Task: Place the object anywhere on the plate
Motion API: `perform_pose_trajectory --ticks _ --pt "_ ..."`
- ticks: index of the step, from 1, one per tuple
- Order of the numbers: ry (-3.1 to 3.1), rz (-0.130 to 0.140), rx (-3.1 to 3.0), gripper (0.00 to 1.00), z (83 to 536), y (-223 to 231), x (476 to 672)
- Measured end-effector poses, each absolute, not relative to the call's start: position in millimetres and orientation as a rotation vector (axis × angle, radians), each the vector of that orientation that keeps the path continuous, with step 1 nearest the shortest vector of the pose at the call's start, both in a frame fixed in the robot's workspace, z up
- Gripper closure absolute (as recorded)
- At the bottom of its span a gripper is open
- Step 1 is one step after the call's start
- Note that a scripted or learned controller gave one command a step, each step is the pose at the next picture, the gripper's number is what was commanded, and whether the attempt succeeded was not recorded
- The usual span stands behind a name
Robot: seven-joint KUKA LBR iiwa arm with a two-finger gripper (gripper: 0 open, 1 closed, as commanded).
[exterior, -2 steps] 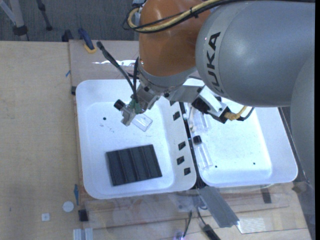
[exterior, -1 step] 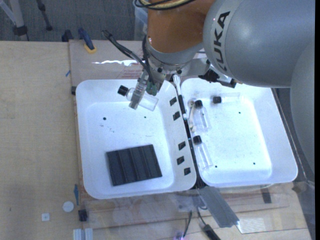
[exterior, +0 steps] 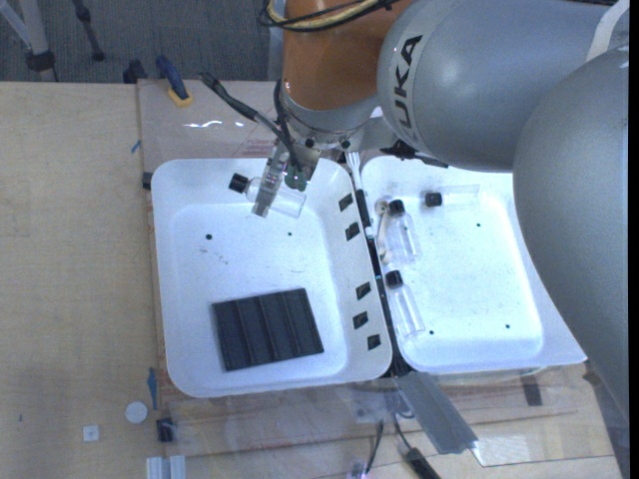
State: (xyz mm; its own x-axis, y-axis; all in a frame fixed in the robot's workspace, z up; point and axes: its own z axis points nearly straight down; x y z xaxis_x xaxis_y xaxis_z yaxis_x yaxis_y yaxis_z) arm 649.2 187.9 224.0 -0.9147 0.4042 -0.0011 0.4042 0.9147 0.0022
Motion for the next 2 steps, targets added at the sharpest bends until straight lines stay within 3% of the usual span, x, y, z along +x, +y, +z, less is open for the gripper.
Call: perform_pose_trajectory --ticks 1,2 --pt "3.106 0.002 0.477 1.0 205 225 642.5" --pt "3.123 0.006 0.279 1.0 240 226 631.0"
